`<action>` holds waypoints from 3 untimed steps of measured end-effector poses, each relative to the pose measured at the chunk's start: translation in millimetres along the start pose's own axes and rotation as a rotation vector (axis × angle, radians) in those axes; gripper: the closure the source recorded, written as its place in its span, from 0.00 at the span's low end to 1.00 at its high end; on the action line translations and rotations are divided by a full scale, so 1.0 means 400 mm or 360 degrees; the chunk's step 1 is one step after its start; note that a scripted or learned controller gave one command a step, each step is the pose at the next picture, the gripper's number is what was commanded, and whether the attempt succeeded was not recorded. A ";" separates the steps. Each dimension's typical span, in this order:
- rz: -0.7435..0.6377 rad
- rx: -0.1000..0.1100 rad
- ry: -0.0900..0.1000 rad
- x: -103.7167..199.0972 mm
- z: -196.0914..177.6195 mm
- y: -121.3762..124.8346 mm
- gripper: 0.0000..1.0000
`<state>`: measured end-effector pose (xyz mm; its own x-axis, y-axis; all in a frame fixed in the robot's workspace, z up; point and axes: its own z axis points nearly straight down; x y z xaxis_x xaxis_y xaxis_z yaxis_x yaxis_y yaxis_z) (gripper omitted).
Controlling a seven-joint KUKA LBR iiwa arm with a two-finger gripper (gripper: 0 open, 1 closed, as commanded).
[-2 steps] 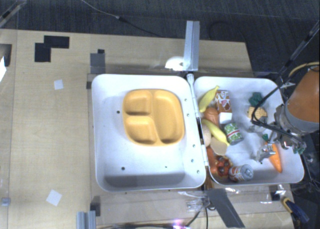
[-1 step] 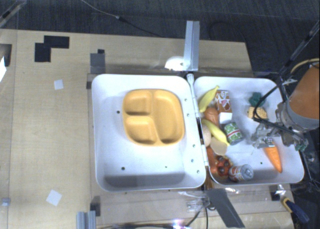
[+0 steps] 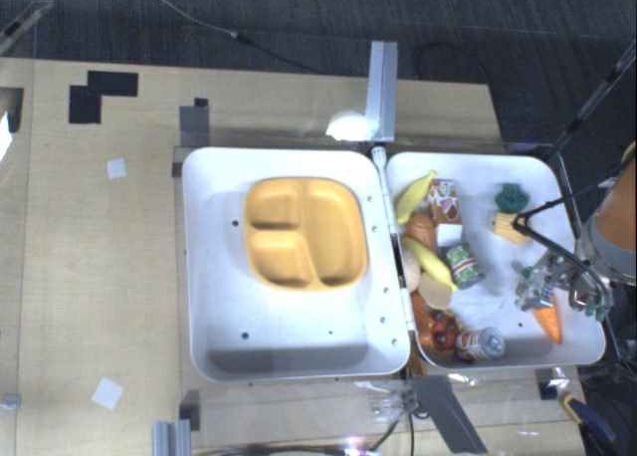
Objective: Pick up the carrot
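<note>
- Camera view, taking the right bin [image 3: 587, 349] as landmark: the smooth orange carrot [image 3: 547, 323], tapered to a point, lay near its lower right corner.
- The metal gripper [image 3: 545, 285] hung just above the carrot's thick end; whether it was open or closed could not be told.
- A moulded yellow compartment tray [image 3: 302, 231] sat in the bin to its left.

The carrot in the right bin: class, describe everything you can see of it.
The carrot is small, bright orange and smooth, likely a plastic toy. It lies flat near the right bin's front right corner, tapering to a point toward the front rim. The gripper sits right at its upper end, hiding part of it. No other item touches it.
</note>
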<state>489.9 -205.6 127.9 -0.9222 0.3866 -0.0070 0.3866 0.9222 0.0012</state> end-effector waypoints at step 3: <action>-0.0277 -0.0004 -0.0011 0.048 0.093 0.124 1.00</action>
<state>491.7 -152.5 90.4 -0.9751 0.2213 -0.0142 0.2213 0.9752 0.0018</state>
